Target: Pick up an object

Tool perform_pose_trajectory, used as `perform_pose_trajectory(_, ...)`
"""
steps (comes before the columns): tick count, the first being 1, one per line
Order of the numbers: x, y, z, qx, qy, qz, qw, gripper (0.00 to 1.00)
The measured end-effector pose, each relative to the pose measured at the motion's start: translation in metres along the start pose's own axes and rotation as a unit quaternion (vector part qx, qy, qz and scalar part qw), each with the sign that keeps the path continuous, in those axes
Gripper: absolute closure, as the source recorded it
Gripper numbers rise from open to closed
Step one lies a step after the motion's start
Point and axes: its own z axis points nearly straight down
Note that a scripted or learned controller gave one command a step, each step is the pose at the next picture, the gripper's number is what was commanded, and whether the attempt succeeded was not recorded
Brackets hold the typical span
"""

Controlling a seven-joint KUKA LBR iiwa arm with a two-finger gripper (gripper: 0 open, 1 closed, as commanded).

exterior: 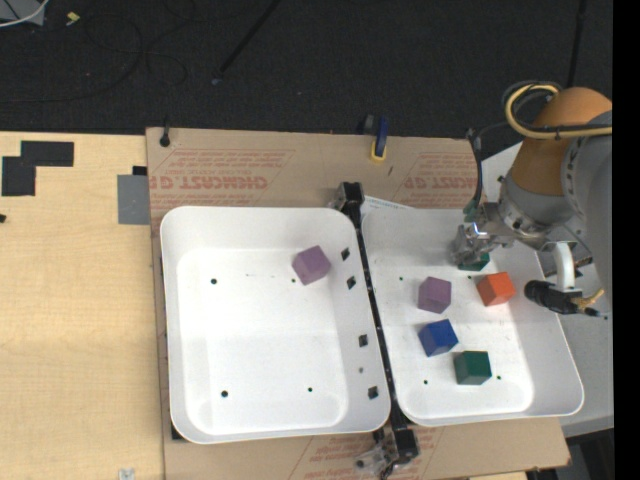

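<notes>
My gripper hangs low over the far middle of the right bin, under the grey arm with its orange band. A small dark green piece shows right at its lower tip, touching or just beneath it; I cannot tell which. In the same bin lie an orange cube just right of the gripper, a purple cube to its front left, a blue cube and a green cube nearer the front. Another purple cube sits in the left bin.
A black divider strip runs between the two bins. A blue clamp stands on the cardboard at the back. The arm's black cable end juts over the right bin's right side.
</notes>
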Motion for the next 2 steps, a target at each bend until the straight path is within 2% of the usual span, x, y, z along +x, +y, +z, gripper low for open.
perform_pose_trajectory(1,0.0458,-0.0001,0.0115,0.001,0.001,-0.001,1.0,1.0)
perform_pose_trajectory(2,0.0467,-0.0004,0.0165,0.001,0.0,-0.001,1.0,1.0)
